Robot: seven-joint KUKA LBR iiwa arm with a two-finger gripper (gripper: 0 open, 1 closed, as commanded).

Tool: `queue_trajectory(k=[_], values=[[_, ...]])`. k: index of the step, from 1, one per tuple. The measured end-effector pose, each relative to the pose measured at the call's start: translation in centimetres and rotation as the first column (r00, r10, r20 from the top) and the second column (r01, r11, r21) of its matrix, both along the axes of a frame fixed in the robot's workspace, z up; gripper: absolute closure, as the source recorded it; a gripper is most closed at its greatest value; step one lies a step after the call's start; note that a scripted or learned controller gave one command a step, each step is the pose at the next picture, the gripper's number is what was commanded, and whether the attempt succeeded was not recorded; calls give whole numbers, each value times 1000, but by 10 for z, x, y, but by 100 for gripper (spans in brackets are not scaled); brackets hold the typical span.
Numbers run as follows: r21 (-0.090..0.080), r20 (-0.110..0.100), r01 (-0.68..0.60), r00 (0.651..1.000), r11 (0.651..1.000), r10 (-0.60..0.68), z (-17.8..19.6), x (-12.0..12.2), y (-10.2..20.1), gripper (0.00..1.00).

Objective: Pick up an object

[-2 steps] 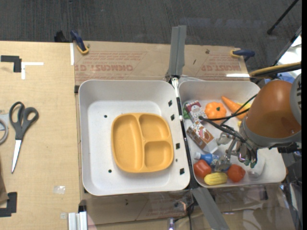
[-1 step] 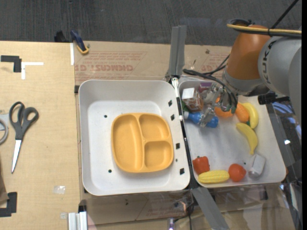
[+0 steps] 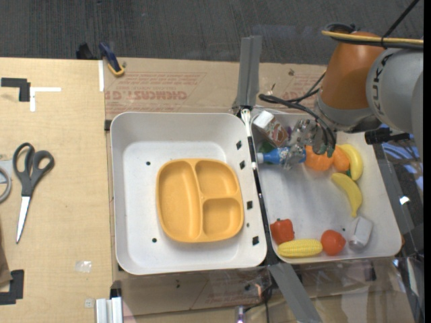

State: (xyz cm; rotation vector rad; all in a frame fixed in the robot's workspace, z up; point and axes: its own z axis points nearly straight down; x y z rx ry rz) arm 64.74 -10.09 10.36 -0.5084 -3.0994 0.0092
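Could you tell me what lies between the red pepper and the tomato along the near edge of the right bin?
A yellow corn cob lies between the red pepper and tomato, per the camera view.

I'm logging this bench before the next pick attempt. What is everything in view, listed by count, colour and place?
Bins: 2, white, side by side.
Divided plate: 1, yellow, left bin.
Bananas: 2, yellow, right bin, right side.
Corn: 1, yellow, right bin front.
Pepper: 1, red, beside corn.
Tomato: 1, red, right of corn.
Orange fruit: 1, under the claw.
Scissors: 1, grey-handled, bench left.
Arm: 1, grey with orange band.
Claw: 1, over right bin's rear.
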Motion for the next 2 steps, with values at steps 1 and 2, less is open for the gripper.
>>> queue_trajectory(k=[1,2], values=[[0,2,0,1000,1000,0,1,1,0,0],[4,4,62,998,998,-62,-11,-63,-19,0]])
